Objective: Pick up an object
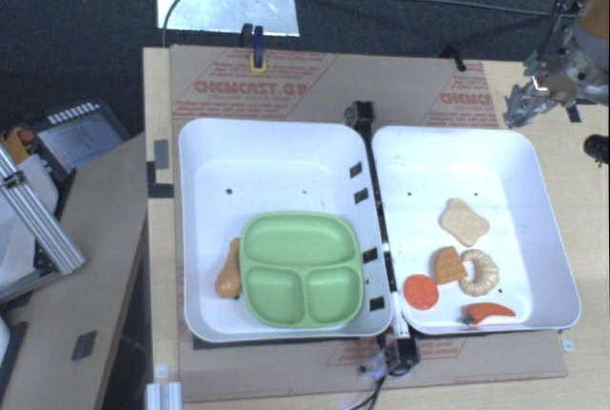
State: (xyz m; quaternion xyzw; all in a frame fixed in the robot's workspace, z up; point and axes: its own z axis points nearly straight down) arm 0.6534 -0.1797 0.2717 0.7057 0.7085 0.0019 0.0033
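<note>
Hovering gripper [522, 108] beyond right bin [534, 179] rim

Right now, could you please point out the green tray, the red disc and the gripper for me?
green tray [301, 251]: camera view, on its large upper compartment.
red disc [420, 292]: camera view, on its flat face.
gripper [522, 108]: camera view, at its tip.

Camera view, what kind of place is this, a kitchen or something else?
Probably a robot test bench, not a kitchen: two white bins on protective board, toy food such as a pretzel and tomato, and a claw at the right.
</note>
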